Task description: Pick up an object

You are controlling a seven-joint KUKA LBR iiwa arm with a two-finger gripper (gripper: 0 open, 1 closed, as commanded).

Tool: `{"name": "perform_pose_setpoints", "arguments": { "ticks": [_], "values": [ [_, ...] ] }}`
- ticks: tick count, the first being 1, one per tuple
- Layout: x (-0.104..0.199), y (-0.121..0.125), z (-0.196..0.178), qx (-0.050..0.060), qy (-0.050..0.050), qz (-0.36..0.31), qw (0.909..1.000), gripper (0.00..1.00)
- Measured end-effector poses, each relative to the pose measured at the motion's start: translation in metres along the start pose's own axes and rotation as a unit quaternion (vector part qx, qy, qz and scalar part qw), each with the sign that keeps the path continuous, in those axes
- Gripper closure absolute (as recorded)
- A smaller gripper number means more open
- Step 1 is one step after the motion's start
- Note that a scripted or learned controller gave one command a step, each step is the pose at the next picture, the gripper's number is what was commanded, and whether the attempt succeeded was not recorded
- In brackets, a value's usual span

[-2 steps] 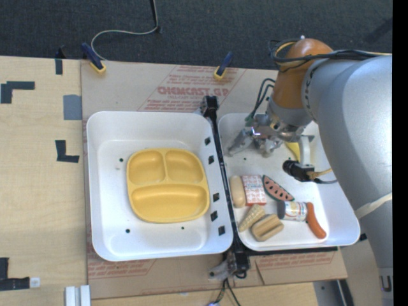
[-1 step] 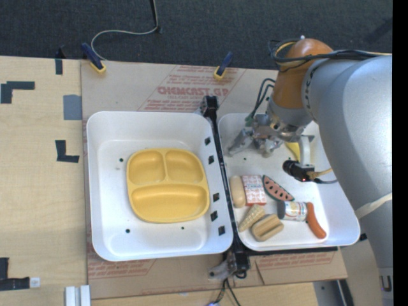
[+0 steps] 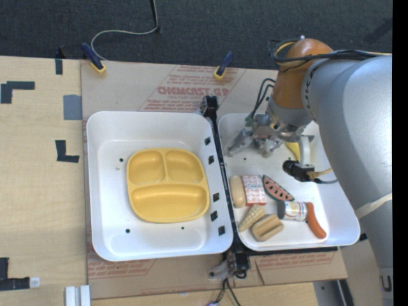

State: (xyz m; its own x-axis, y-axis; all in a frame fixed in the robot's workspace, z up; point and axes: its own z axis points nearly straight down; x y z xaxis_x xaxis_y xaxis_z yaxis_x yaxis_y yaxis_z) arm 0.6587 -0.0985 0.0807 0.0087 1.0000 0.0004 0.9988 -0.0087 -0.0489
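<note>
cardboard bench (image 3: 159, 88); pincer (image 3: 255, 142) over right bin (image 3: 338, 228) (toy food inside).

Your bench top (image 3: 38, 190) is pale wood grain, marked with dark tape pieces (image 3: 64, 150) along the left side. A brown cardboard sheet (image 3: 185, 91) with red print lies over it, held at the far edge by two blue-and-yellow clamps (image 3: 93, 56). Beyond the bench you have dark carpet (image 3: 204, 11), with a thin cable (image 3: 127, 34) looping across it. Lighting is even, without harsh shadows.
</note>
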Motion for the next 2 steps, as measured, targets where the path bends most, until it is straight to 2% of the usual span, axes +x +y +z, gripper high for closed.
{"name": "perform_pose_setpoints", "arguments": {
  "ticks": [1, 2],
  "values": [
    [-0.0013, -0.0008, -0.0101, 0.001, -0.001, 0.000, 1.0000, 1.00],
    [-0.0013, -0.0013, -0.0097, 0.002, -0.001, 0.000, 1.0000, 0.00]
  ]
}}
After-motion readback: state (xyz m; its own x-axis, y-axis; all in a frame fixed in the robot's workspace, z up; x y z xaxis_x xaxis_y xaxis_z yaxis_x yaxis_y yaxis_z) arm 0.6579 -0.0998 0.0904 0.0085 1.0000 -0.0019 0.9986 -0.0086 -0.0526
